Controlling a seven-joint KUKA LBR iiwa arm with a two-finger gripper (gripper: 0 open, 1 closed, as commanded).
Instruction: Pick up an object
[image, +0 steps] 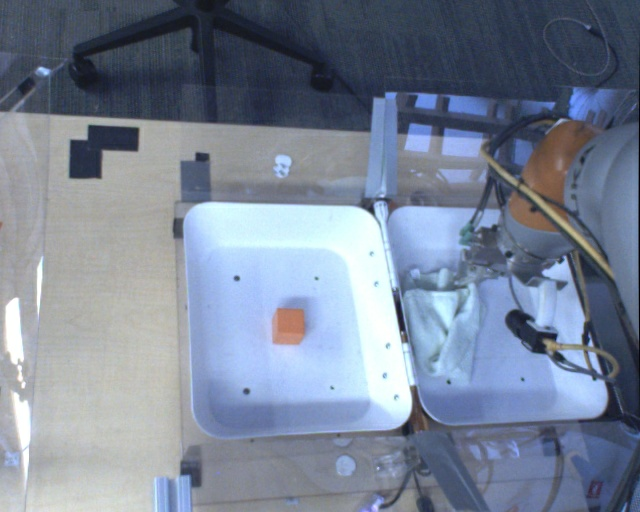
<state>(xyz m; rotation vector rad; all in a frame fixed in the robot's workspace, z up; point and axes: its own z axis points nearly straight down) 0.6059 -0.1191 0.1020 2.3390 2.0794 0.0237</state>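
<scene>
Over right bin (560, 400), hand (470, 275) touching white cloth (445, 325)

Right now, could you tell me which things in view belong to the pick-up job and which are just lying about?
Belonging to the job:
- orange cube, in the left bin
- white cloth, crumpled in the right bin
- gripper, at the cloth's upper edge

Just lying about:
- black tape marks on the bench
- office chair base on the floor
</scene>
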